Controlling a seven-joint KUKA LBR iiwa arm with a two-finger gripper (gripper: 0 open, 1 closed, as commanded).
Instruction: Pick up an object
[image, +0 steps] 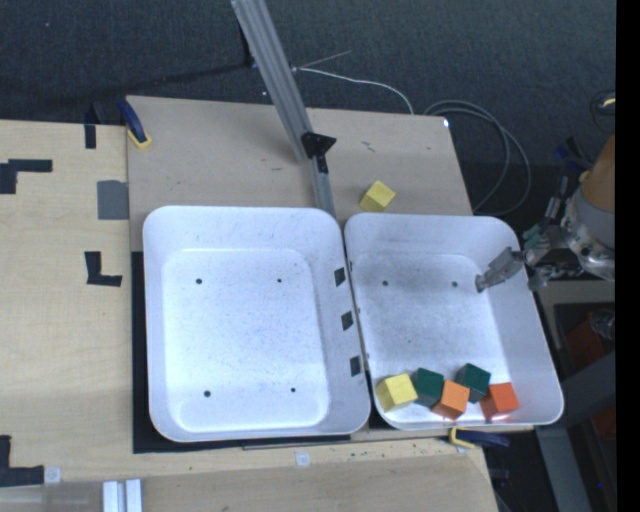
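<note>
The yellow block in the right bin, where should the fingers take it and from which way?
Take the yellow block from straight above, across its near and far faces. Those look free, judging by the bare floor of the right bin behind it, though the near wall is close. A green block crowds its right side and the bin wall stands close on its left, so a left-right pinch looks cramped.

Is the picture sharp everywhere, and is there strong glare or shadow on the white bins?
In the camera view, light is even and soft, with no strong glare on the right bin; the blocks are slightly soft but their colours read clearly; the claw at the bin's right rim is blurred and dark.
</note>
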